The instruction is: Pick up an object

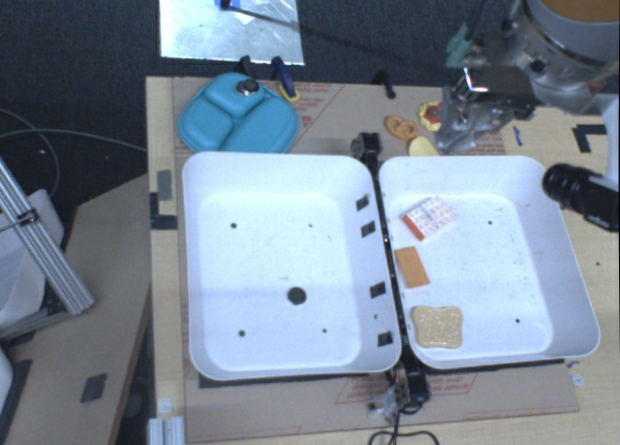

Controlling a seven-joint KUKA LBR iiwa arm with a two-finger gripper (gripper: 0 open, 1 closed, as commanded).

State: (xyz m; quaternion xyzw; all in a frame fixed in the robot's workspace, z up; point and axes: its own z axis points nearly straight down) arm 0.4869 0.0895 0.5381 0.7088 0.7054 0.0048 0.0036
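Note:
The right bin [557, 239] holds three things. A red and white patterned packet [428, 217] lies near its back left. An orange flat block [412, 266] sits by the left wall, and a beige toast-like slice [438, 327] rests at the front left. A small dark disc [296, 296] lies in the left bin [208, 239]. My gripper [463, 131] hangs above the bench just behind the right bin's back rim, apart from all of these things.
Behind the bins on the bench lie a blue sectioned plate [239, 115], a tan toy food piece [401, 126], a pale yellow piece [423, 147] and a red and yellow piece [429, 113]. A metal sheet [228, 7] lies on the floor further back.

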